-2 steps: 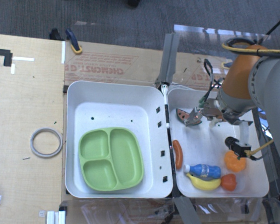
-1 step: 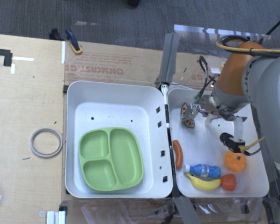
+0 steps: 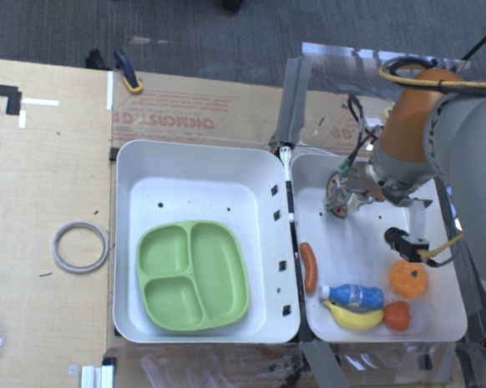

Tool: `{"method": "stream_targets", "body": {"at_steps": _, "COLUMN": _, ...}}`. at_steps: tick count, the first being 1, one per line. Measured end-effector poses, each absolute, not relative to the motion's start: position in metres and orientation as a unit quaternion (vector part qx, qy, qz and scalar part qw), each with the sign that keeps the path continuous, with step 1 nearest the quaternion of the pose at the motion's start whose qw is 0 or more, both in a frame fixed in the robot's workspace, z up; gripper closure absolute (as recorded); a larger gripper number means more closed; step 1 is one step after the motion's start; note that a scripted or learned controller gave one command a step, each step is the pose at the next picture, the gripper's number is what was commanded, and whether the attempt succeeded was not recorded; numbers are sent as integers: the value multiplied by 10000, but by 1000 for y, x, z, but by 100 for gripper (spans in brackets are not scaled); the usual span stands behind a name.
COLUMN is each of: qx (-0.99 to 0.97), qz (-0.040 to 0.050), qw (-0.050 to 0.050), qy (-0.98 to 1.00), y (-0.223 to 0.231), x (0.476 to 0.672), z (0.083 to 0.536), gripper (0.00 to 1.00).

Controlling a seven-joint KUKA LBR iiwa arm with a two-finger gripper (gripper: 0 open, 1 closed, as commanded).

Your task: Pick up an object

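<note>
Hovering over the right bin's (image 3: 442, 330) far side, the gripper (image 3: 340, 198) hides its grip state; the sausage (image 3: 308, 265), bottle (image 3: 354, 296) and banana (image 3: 352, 316) lie well apart, nearer the camera.

Counted: two white bins (image 3: 130, 247) (image 3: 433, 329); one green divided plate (image 3: 193, 274); one sausage (image 3: 308, 266); one banana (image 3: 352, 316); one blue bottle (image 3: 355, 296); one orange (image 3: 409, 279); one tomato (image 3: 397, 316).
</note>
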State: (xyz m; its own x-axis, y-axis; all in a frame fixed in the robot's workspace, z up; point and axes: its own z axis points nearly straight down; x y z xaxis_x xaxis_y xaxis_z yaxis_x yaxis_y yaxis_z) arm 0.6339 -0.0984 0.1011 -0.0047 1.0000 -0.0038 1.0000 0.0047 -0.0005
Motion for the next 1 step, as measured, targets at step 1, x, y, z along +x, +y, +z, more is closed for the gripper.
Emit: {"method": "stream_targets", "body": {"at_steps": 1, "qx": 7062, "qz": -3, "qw": 4, "qy": 7080, "y": -10, "x": 649, "z": 192, "gripper": 100}}
